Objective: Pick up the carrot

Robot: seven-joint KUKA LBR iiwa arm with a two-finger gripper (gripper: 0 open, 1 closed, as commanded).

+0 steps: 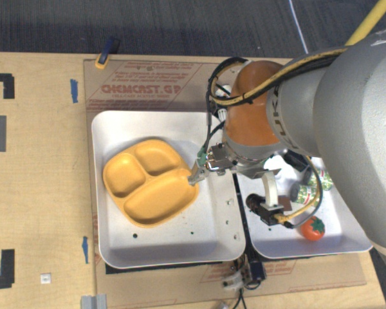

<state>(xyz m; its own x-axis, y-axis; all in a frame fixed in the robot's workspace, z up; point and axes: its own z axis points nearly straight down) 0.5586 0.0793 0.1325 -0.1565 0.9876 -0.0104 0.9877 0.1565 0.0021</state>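
Although the grey arm (pixel 347 108) covers most of the frame's right side, nothing suggests that it has taken anything up. Below it, the left bin (pixel 116 250) fills the centre-left of the frame and the right bin (pixel 347 240) sits at lower right, half hidden by the arm. A yellow divided plate (pixel 151 182) lies in the left bin. The gripper (pixel 204 165) is at mid-frame, just beside the plate's right edge; whether it is wide or narrow cannot be told. What I take for the carrot (pixel 312 229), a small orange thing with a green top, rests in the right bin at lower right, well apart from the gripper. By my judgement the pick is not yet begun: reaching, closing and lifting remain.
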